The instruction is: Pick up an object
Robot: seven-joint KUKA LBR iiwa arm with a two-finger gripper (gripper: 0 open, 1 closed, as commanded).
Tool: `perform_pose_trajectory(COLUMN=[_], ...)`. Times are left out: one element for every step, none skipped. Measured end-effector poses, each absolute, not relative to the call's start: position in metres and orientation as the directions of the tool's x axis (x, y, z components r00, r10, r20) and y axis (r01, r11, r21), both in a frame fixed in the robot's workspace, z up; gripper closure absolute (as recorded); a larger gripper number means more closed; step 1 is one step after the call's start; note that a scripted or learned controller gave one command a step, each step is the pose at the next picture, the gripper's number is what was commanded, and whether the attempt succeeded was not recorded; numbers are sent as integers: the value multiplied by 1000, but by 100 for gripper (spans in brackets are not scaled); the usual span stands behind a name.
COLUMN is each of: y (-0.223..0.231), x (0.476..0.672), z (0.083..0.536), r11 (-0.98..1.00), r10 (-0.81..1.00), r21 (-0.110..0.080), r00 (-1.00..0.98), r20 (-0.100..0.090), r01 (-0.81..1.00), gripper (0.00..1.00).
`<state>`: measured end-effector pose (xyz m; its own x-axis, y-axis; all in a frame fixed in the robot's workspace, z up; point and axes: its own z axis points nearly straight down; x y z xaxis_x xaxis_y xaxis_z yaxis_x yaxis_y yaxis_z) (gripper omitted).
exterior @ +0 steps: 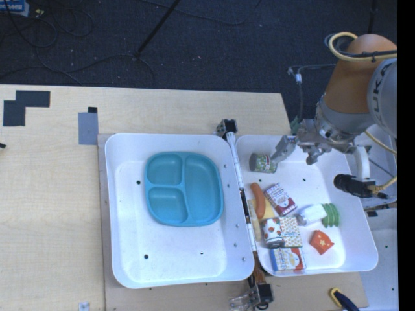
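Camera view puts the arm (356,76) in front of you at the right, its orange band above the wrist, reaching down over the far edge of the right bin (363,251). You can see the gripper (285,149) low above that bin's far left corner, one finger slanting toward a small green can (262,163) that lies on its side just beside it. You cannot tell whether the fingers are spread or closed, and nothing shows between them.

Look along the right bin's left wall and you find the other objects crowded together: an orange carrot (258,199), a red and white carton (280,199) touching it, a patterned box (283,232) below those, and a blue-edged packet (287,259) nearest you. Toward the middle lie a white and green bottle (319,214) and a small red piece (321,241), near each other.

Your left bin (130,264) holds a blue divided plate (183,188), lying flat near its centre, well apart from the gripper.
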<state>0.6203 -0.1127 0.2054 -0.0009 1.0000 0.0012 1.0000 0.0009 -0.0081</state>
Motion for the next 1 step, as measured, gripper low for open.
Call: perform_pose_trajectory(y=[-89], x=[595], z=[98], r11=[-2], r10=[1000], r21=[3], r00=[2], r20=[-2], r01=[1000], gripper=[0])
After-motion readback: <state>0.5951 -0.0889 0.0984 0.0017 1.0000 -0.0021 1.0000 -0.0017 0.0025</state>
